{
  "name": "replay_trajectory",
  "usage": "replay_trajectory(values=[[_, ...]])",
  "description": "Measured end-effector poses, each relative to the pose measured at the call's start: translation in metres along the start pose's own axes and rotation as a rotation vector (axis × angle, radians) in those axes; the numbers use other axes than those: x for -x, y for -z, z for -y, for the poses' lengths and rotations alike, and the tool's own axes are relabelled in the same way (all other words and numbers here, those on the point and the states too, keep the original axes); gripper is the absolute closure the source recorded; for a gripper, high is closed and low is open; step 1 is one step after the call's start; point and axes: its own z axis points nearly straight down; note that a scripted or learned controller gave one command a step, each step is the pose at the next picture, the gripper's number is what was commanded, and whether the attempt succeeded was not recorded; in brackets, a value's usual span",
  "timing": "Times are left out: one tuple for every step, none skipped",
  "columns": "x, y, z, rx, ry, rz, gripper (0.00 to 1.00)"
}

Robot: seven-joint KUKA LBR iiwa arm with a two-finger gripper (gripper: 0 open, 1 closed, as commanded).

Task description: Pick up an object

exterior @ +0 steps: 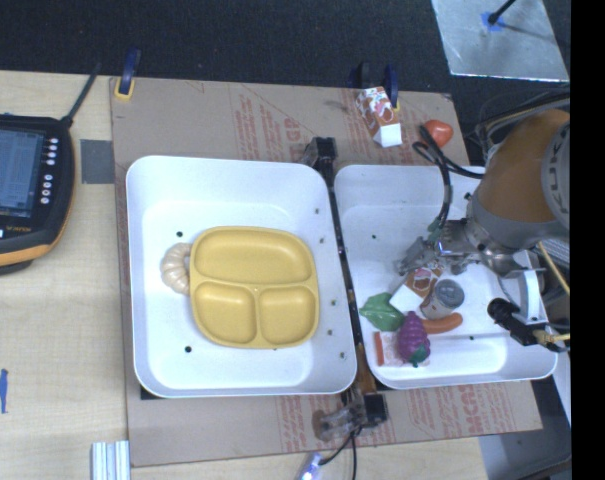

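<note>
I see the candidate objects bunched in the right bin (pixel 382 200), low and toward its front. The orange carrot-like piece (pixel 443 321) lies flat with its long axis running nearly left to right. Just left of it stands a knobbly purple grape cluster (pixel 413 337), its long axis running roughly front to back, stem end away from me. A glossy green leaf shape (pixel 381 311) touches the grapes on the left, its tip aimed left. A small grey can (pixel 448 294) sits just above the carrot, round end facing up, and a white and orange carton (pixel 420 279) leans beside it; its printing is too small for me to read. A thin red-orange strip (pixel 379 348) lies along the front wall.

The gripper (pixel 429 253) hangs just above the carton and can; from here I cannot tell its state. The grey arm (pixel 517 183) with its orange band fills the bin's right side.

The left bin (pixel 152 268) carries a smooth yellow divided plate (pixel 252 286), with a ridged beige shell-like toy (pixel 174 266) tucked against its left edge. Both bins sit on brown cardboard (pixel 232 118) printed with faint red lettering I cannot make out. Beyond the bins lie a small patterned carton (pixel 379 114) and an orange-red object (pixel 438 130). A teach pendant (pixel 22 190) rests on the left.
</note>
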Motion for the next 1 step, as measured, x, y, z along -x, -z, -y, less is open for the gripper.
replay_trajectory(values=[[0.0626,0.0842,-0.0206,0.002,-0.003,0.001,0.00]])
